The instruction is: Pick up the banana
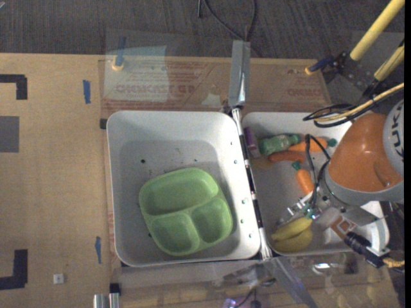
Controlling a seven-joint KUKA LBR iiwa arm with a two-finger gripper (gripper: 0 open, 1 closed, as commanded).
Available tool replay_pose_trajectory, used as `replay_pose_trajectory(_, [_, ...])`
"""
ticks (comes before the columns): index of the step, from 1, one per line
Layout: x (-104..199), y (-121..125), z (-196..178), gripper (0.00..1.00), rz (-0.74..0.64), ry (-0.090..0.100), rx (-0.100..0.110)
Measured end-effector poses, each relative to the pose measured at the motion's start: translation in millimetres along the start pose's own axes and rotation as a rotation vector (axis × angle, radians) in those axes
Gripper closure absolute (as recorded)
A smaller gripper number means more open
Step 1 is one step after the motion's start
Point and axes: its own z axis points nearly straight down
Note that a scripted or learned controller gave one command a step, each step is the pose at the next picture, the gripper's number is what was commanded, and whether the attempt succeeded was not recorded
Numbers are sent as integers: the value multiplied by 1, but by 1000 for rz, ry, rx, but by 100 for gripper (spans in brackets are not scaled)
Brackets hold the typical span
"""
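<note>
Lying just below the end effector, the banana touches it.

Left bin holds a divided plate toward 5 o'clock. Right bin: banana at 6 o'clock, gripper just above it, bottle and carrots toward 12.

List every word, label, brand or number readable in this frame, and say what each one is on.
"KU": dark letters on the arm's pale casing, cut off at the frame edge.
Faint reddish print on the clear sheet above the left bin: too blurred to read.
</note>
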Motion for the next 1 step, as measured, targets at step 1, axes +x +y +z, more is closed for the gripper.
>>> replay_pose_trajectory(1, [-5, 0, -11, 100, 8, -11, -7])
